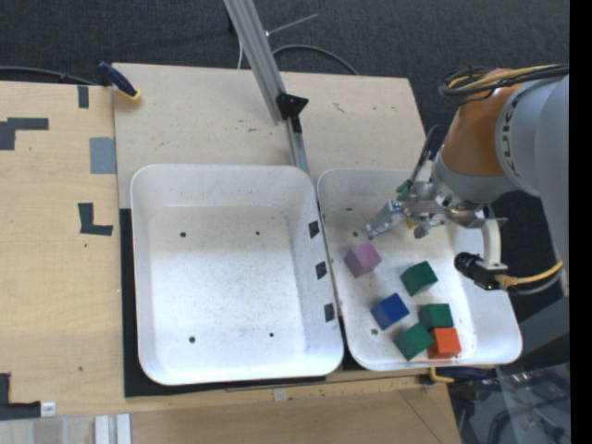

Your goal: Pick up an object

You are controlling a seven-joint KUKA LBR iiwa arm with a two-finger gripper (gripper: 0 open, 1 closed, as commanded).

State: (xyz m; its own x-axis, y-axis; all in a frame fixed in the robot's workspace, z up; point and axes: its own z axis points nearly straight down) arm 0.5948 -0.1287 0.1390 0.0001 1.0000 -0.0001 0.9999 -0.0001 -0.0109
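The right bin (344, 185) holds several small blocks: a purple one (363, 258), a blue one (389, 310), three green ones (419, 277) (437, 315) (413, 340) and an orange one (446, 342). My gripper (400, 227) hangs over the upper part of this bin, above and to the right of the purple block and apart from it. Its fingers (379, 226) look spread, with nothing between them.
The left bin (139, 192) is a shallow white tray beside the right one. A slanted metal rail (262, 58) runs down from the top to the gap between the bins. The grey and orange arm (504, 141) fills the right side. A cable (518, 283) loops by the right bin's rim.
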